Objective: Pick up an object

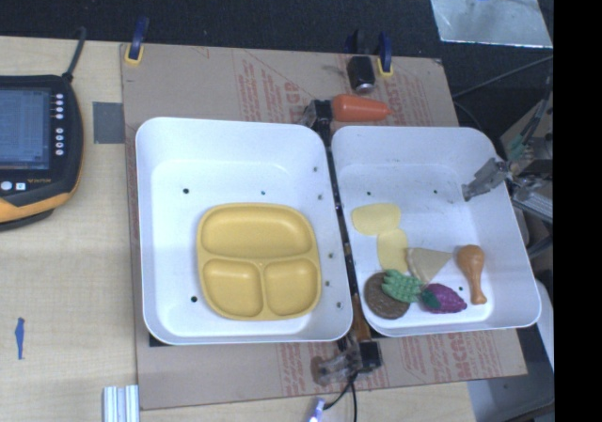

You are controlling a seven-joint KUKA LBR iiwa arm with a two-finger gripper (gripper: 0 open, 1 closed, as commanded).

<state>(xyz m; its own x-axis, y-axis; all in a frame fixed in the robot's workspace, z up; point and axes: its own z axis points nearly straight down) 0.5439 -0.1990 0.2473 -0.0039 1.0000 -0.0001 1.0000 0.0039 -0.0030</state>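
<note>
Counter [66, 317]: pale wood, carrying everything; dark floor beyond its far edge.
Cardboard [245, 82]: brown sheet under both bins, held at the 12 o'clock edge by blue clamps [137, 39].
Left bin [169, 157]: white, shallow, touching the right bin along its 3 o'clock side.
Right bin [423, 157]: white, shallow; its toy food crowds the 6 o'clock half.
Tray [260, 260]: yellow, three compartments, lying flat in the left bin toward 5 o'clock.
Pendant [33, 152]: screen with orange rim, on the counter at 9 o'clock of the left bin, well apart from it.
Claw [482, 179]: grey, reaching in at the right bin's 3 o'clock rim, above the bin floor; it looks spread a little and pinches nothing, well apart from the food.
Carrot [357, 109]: orange, on the cardboard just past the 12 o'clock rim where the bins meet.
Yellow slice [375, 217]: flat, pale, near the right bin's centre, toward 9 o'clock.
Second slice [392, 249]: pale yellow, just at 5 o'clock of the first, touching or nearly so.
Wedge [429, 263]: tan cheese-like piece, beside the second slice at its 3 o'clock.
Drumstick [472, 270]: orange-brown, at 3 o'clock of the wedge, near the bin wall.
Brown disc [380, 299]: round, at the bin's 7 o'clock corner, partly under the green piece.
Green piece [403, 286]: leafy, lying over the disc.
Grapes [444, 298]: purple cluster, just at 3 o'clock of the green piece.
</note>
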